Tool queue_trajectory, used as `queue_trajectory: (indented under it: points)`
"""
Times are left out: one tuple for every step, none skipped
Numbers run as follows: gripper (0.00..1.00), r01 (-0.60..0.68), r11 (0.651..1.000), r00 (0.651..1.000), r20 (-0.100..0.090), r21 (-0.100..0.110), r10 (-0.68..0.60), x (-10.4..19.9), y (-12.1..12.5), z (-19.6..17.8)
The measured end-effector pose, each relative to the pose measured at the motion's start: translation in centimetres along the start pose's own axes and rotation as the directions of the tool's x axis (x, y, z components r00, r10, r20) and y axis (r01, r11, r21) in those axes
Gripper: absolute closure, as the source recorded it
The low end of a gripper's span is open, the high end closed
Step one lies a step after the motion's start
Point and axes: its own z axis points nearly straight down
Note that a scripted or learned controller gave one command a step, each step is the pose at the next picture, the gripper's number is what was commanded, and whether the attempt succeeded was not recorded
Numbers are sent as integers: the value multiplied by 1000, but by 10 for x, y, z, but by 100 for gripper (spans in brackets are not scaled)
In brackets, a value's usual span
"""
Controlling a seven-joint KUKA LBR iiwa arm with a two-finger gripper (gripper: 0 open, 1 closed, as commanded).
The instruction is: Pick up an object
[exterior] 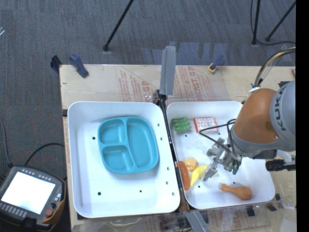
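My gripper (216,164) hangs low over the middle of the right bin (256,187), fingers pointing down and left with a visible gap between them and nothing held. Just left of its fingertips lie a yellow banana-like piece (196,176), a small orange-tan food piece (191,164) and an orange carrot (184,175) along the bin's left wall. A tan drumstick (237,191) rests near the bin's front right. At the back of the bin sit a green ridged piece (181,124) and a red-and-white packet (205,124).
The left bin (82,187) holds a blue divided plate (128,144). A grey upright post (167,74) stands behind the seam between the bins. A teach pendant (30,192) lies at the lower left, off the bench. Clamps sit on the bench's back edge.
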Motion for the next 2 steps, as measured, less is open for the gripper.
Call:
queue_trajectory:
  points:
    - [100,5,1000,1000,-1,1,-5,0,1,-9]
    - [100,-291,957,957,4,-3,291,19,78,-106]
